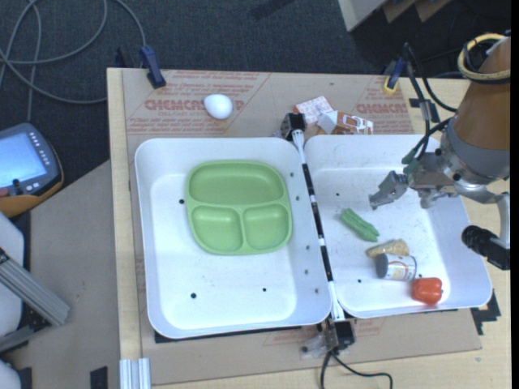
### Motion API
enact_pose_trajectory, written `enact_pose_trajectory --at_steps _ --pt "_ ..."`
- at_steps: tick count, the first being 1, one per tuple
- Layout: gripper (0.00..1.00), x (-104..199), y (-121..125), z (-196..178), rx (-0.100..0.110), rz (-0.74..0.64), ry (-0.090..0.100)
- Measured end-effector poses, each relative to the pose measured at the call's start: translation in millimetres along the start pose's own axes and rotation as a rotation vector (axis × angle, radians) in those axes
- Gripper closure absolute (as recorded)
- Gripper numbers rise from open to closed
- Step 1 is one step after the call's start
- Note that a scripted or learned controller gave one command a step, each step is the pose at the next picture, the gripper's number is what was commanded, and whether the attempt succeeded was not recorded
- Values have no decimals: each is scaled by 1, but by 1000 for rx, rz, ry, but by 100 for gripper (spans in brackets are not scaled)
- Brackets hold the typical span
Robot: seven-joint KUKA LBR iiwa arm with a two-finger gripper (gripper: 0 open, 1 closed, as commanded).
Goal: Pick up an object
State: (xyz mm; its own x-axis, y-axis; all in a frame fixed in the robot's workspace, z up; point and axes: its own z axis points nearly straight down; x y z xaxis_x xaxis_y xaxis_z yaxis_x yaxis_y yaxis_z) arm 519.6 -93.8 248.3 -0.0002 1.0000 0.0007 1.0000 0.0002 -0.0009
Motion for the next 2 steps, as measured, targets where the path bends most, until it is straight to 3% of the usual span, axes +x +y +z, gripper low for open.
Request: enact_pose_trajectory --at_steps 1,2 --pt "0 1 38 113 1 1 0" --pt "0 -3 54 164 2 1 0"
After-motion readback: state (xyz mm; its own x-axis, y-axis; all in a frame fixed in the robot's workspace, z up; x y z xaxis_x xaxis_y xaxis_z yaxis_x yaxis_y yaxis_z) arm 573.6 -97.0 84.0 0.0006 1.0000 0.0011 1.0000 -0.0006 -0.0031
